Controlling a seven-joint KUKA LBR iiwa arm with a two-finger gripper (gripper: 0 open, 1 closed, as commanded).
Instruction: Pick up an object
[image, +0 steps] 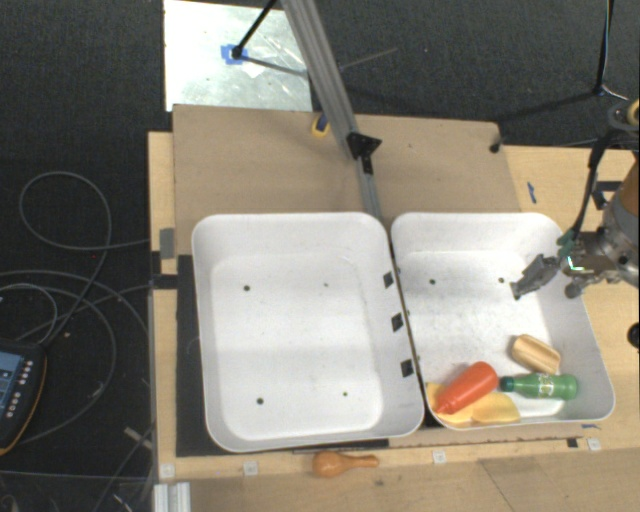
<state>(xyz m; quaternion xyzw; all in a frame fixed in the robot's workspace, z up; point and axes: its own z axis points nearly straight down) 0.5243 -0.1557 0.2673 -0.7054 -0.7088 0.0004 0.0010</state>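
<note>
In the right bin lie several objects near its front edge: an orange-red carrot-like piece, a yellow piece under it, a green bottle on its side, and a tan bread roll. My gripper hangs over the right side of that bin, above and behind the bread roll. Its two fingers stand apart with nothing between them.
The left bin stands beside the right one. A tan pear-shaped object lies on the bench in front of the bins. A slanted metal pole crosses the back of the bench. Cables lie on the floor at left.
</note>
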